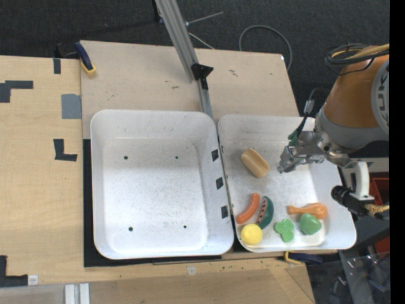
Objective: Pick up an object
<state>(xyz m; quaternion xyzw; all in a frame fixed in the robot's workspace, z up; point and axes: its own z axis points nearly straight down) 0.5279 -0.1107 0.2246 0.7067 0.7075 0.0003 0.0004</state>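
The fingers (286,165) hang beside the bread roll (254,163); I cannot tell their state.

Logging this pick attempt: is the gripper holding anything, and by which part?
Nothing is held. The gripper hangs over bare floor of the right white bin, apart from the tan bread-roll-shaped toy.

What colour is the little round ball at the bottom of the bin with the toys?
Yellow. The ball shows clearly in the camera view, beside the sausage.
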